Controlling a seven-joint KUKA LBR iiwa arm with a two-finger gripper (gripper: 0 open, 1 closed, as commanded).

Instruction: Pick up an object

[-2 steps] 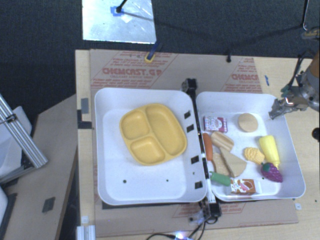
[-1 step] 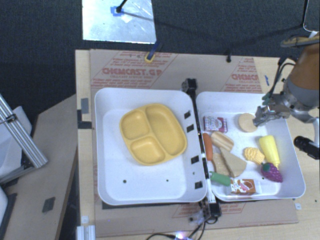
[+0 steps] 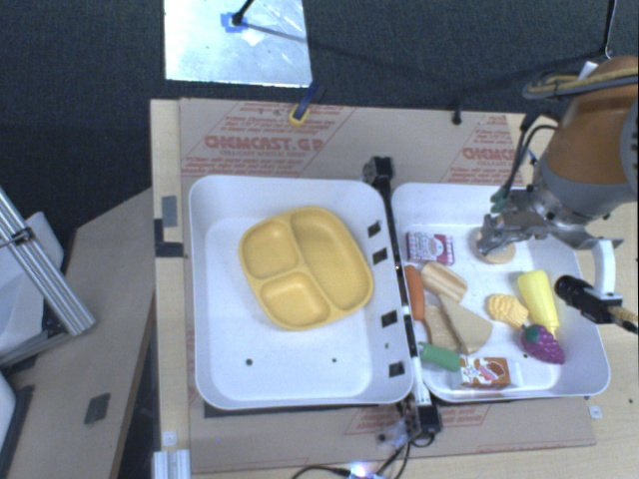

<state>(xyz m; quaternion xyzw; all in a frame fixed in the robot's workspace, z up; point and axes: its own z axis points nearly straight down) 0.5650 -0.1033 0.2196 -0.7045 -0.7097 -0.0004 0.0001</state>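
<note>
Robotics lab test bench. An industrial arm (image 3: pixel 589 148) works over two white bins (image 3: pixel 215 367) on a plywood bench (image 3: pixel 120 267). Toy food (image 3: pixel 534 302) and aluminium framing (image 3: pixel 40 277) confirm an experimental setup.

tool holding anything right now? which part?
Cannot tell. The tool sits low over a round tan piece in the right bin; no grasp is visible.

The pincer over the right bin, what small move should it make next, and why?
Probably a short straight descent, then a close. The pincer sits right above a small round tan piece near the back of the right bin, apart from the other toys. Whether its tips already touch it is unclear.
</note>
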